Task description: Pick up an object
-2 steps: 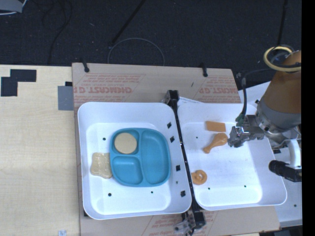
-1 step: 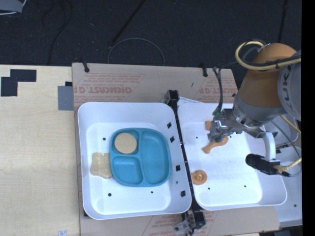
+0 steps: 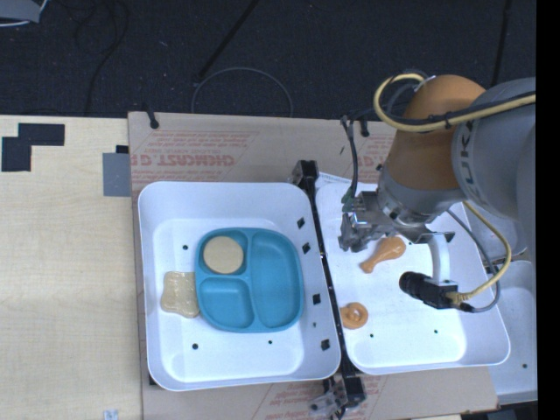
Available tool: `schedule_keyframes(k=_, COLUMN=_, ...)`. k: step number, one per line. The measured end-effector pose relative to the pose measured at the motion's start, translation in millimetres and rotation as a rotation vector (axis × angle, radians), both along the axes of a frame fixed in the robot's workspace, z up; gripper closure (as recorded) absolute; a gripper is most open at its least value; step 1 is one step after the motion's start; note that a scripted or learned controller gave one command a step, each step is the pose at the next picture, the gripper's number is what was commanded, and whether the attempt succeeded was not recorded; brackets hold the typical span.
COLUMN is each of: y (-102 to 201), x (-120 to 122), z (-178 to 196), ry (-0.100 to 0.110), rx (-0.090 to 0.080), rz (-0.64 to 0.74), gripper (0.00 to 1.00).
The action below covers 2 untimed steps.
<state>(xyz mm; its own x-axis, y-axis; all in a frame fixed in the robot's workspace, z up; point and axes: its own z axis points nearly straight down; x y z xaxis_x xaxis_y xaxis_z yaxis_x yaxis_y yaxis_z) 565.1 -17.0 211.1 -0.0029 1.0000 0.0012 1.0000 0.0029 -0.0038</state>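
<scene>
The end effector [image 3: 354, 232] hung low inside the right bin [image 3: 490, 344], though I couldn't tell how it was set. A toy drumstick [image 3: 385, 253] lay just beside it, and a small orange ring [image 3: 354, 315] lay nearer the bin's front edge.

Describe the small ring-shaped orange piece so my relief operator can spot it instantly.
Start at the right bin, the one the arm reaches into. Near its left wall, toward the front, lies the orange ring. Unlike the drumstick-shaped orange piece further back by the gripper, it is round with a hole in the middle.
</scene>
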Motion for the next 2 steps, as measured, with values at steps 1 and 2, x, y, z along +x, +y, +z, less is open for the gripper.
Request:
schedule_keyframes(k=1, y=45.9, x=21.9, z=-3.1, ry=-0.002, rx=0.0, rz=0.0, gripper=1.0)
schedule_keyframes(k=2, y=90.8, x=36.9, z=-7.0, ry=-0.001, rx=0.0, rz=0.001, gripper=1.0)
